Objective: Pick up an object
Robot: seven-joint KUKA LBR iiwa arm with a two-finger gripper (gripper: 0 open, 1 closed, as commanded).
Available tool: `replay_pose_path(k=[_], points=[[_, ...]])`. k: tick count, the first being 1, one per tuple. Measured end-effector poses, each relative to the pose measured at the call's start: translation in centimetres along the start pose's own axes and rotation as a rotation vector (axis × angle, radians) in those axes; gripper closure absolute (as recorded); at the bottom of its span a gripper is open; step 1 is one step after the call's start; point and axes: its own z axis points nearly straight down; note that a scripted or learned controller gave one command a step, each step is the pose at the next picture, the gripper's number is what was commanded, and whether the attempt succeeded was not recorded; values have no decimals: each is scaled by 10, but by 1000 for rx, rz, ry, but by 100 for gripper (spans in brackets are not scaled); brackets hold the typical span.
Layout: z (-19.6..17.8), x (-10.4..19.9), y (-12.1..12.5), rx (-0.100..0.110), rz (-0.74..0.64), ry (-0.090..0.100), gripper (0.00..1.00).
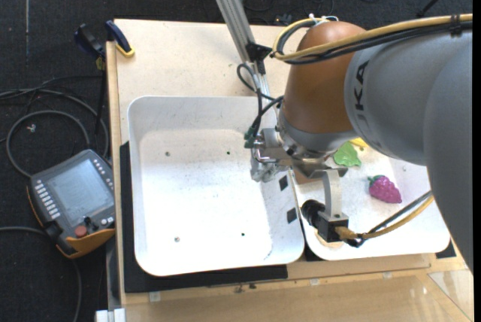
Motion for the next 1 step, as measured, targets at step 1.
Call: replay_pose_path(k=[1], points=[[1, -3, 1, 0, 7, -2, 0]])
